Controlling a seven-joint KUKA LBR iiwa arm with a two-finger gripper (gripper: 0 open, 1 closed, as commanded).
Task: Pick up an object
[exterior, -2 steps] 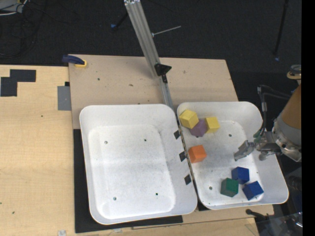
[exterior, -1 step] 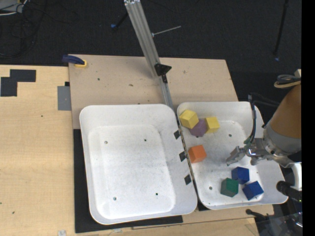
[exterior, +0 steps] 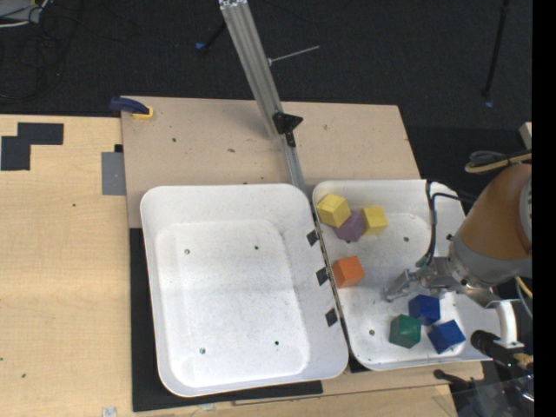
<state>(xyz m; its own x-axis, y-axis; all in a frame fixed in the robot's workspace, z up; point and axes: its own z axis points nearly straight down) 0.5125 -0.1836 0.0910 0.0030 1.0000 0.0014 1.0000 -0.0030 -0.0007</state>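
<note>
**Gripper hovers over blocks in right bin**

Blocks of matte colour lie in the smooth white right bin [exterior: 382, 194]: two yellow, one purple, an orange cube [exterior: 348, 271], a green block [exterior: 405, 330] and two blue cubes [exterior: 425, 307]. The metal gripper [exterior: 401, 287] reaches in beside the blue pair; whether it is clenched cannot be told.

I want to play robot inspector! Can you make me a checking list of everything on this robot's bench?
Surface: wooden bench bearing a left bin and a right bin.
Job's things: right bin holds two yellow blocks, a purple block, an orange block, a green block and two blue blocks.
Clutter: blue clamp at the bench's far left corner.
Grippers: gripper low in the right bin, beside the blue blocks.
Cables: black cable along the arm.
Surroundings: slanted metal rail, dark floor.
</note>
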